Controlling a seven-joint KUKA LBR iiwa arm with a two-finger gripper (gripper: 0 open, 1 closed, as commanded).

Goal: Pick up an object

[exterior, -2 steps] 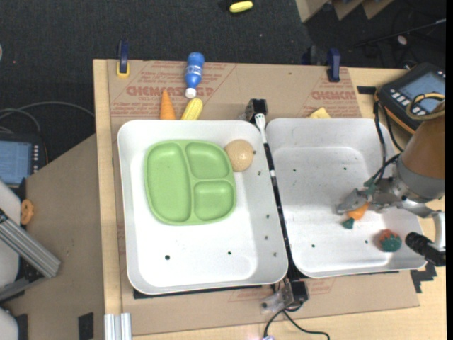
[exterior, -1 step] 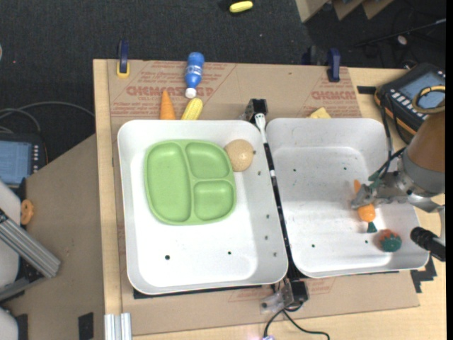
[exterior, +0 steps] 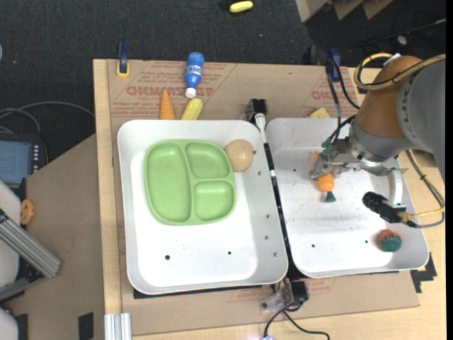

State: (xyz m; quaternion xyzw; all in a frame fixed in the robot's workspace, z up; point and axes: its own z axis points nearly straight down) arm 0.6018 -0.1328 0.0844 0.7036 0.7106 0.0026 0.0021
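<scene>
- Camera view, looking down at a slant on a tan counter [exterior: 283,83] with two shallow white bins side by side.
- In the left bin [exterior: 205,268]: a green divided plate [exterior: 164,170], and a beige ball [exterior: 240,154] touching the plate's upper right corner.
- In the right bin [exterior: 340,250], toward its upper left part: a small orange piece [exterior: 325,183] with a green tip pointing downward in the picture.
- Directly above that piece, reaching in from the right on the grey arm [exterior: 396,112]: the gripper [exterior: 326,166], its tip down at the orange piece and seemingly touching its top.
- Cannot tell how wide the gripper stands, nor whether the orange piece is clamped in it or merely lying beneath it.
- Near the right bin's lower right corner, well apart from the gripper: a teal and orange lump [exterior: 389,241].
- On the counter behind the left bin: a blue and white bottle [exterior: 193,73], an orange cone [exterior: 166,107] and a yellow piece [exterior: 192,108], the last two just beside each other.
</scene>
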